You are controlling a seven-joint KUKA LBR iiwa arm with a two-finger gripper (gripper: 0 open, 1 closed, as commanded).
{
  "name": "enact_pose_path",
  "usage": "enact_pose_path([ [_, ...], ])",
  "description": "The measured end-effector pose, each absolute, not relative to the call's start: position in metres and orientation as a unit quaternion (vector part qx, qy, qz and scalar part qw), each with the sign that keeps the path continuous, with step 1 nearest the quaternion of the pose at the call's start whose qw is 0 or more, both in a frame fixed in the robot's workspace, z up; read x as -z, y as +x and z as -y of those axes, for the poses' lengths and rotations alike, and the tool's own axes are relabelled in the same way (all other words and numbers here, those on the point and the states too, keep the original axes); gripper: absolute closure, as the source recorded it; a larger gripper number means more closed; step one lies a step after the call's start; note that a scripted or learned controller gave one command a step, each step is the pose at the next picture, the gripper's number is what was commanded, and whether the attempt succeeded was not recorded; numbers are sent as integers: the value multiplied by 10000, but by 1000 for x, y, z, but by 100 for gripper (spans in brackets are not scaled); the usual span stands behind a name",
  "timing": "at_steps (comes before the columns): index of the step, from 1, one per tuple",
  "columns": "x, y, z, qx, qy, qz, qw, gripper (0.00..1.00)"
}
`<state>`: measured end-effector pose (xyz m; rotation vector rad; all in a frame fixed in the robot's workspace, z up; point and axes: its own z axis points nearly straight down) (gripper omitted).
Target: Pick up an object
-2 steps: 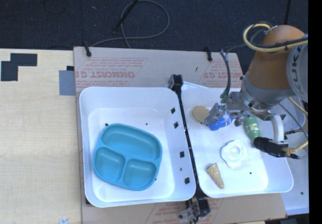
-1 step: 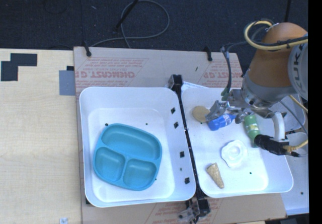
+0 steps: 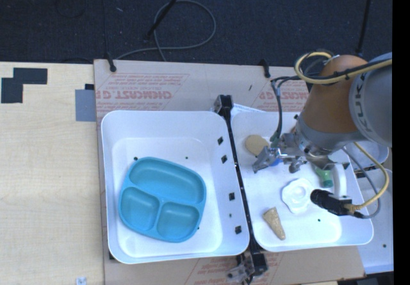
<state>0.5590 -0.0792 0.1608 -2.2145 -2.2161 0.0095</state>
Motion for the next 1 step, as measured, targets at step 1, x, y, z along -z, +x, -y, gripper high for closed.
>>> enact_pose_path([
  [1,-114,564,83,-26,-7073,7069,35,0],
])
